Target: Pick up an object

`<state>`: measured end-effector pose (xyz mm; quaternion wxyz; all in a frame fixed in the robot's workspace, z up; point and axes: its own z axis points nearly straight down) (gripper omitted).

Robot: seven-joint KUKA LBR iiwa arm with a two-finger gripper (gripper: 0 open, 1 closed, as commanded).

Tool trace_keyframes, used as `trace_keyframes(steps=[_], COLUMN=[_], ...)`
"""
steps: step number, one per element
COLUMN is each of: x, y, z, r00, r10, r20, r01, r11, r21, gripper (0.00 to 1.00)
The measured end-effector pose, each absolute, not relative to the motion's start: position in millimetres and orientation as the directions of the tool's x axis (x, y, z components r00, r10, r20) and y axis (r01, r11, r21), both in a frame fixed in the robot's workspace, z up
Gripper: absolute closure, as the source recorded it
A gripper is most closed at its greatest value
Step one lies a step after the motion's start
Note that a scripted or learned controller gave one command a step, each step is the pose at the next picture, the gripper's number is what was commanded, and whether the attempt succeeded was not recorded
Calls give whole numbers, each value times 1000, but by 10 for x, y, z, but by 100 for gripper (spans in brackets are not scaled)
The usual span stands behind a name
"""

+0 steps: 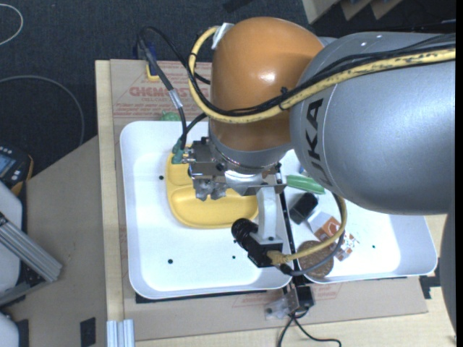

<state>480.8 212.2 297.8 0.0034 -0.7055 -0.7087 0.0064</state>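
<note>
Yellow banana-shaped object point(189, 207) in the left bin point(145, 215), upper end tucked under the wrist and out of sight. Orange band point(253, 63) and grey arm point(383, 114) over most of both bins, masking the seam between them. Tool point(210, 186) low over the yellow object, seemingly touching it; released or clenched, cannot tell. Further right, green piece point(307, 184), black block point(302, 207) and brown round thing point(315, 257), each partly covered, hard to name. Cardboard-topped surface point(116, 107) beneath.
</note>
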Motion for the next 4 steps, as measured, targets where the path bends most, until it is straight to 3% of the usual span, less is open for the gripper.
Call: trace_keyframes(steps=[1, 2, 3, 4], x=[5604, 6704, 5685, 5433], y=[2246, 2040, 2028, 1557], z=[2703, 2525, 2914, 2264], r00=[1, 4, -3, 5], r10=[1000, 1000, 1000, 1000], r20=[-1, -2, 2, -4], r01=[1000, 1000, 1000, 1000], r11=[-1, -4, 3, -5], r21=[3, 6, -2, -10], gripper=[100, 100, 100, 100])
